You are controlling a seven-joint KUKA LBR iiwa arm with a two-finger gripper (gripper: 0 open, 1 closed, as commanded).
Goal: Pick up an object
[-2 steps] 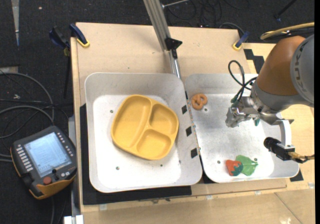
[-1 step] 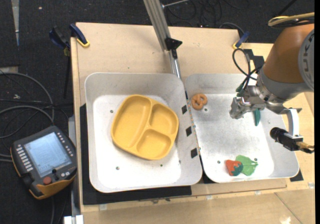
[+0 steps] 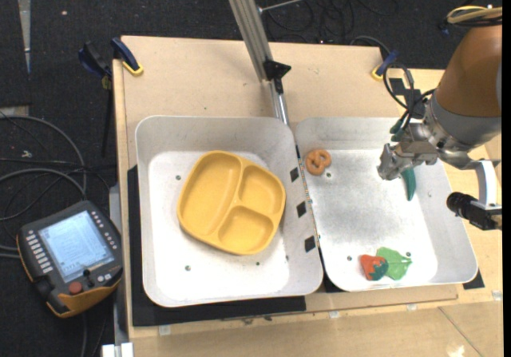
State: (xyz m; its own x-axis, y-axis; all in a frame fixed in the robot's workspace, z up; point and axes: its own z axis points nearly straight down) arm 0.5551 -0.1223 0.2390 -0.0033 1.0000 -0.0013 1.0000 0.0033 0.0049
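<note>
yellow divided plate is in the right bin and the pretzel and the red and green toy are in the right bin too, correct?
Not quite. The camera view shows the yellow divided plate in the left bin. The pretzel and the red and green toy are in the right bin.

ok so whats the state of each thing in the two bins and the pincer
yellow divided plate: right way up, lying in the left bin
pretzel: lying flat in the right bin, near its left wall
red and green toy: resting at the right bin's front edge
pincer: over the right bin, teal fingers pointing down, nothing seen between them
</note>
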